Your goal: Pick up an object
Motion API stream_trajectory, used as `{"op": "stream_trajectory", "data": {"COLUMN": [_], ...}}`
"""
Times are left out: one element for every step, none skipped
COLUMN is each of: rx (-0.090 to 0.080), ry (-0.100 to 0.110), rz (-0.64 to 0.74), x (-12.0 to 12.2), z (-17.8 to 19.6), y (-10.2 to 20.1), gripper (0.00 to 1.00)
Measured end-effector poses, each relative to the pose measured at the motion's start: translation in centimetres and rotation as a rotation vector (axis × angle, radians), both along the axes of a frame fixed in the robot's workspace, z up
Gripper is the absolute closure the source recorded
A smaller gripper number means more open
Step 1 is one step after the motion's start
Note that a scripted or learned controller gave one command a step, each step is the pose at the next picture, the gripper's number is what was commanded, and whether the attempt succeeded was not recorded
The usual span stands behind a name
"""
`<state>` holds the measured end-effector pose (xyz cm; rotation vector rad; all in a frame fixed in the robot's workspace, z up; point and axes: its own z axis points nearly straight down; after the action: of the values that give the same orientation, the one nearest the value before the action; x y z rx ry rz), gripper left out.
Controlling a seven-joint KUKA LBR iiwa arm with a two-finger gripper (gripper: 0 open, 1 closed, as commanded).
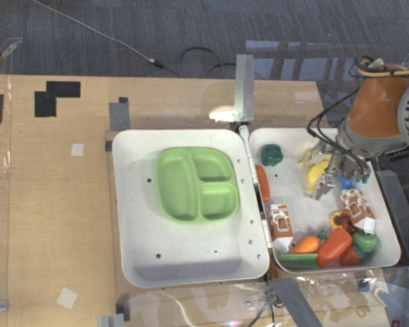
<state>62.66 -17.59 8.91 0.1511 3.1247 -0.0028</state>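
bright, even overhead light | glare on bench [223, 114] | soft shadows | slightly soft focus

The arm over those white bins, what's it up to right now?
The arm reaches in from the right, with its gripper low over the right bin, right beside a banana. Whether it has caught anything is unclear from this angle. The other toy foods lie in that bin: a dark green piece, a sausage, two small cartons and a pile of vegetables at the near edge. The left bin holds a green divided plate.
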Motion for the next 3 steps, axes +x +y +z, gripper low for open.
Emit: {"op": "stream_trajectory", "data": {"rx": [0.006,0.006,0.010], "ry": [0.001,-0.009,-0.012], "rz": [-0.362,-0.355,-0.382], "x": [-1.0,-0.6,3.2], "z": [0.0,1.4,13.9], "y": [3.8,3.9,10.3], "gripper": [0.00,1.00,1.00]}}
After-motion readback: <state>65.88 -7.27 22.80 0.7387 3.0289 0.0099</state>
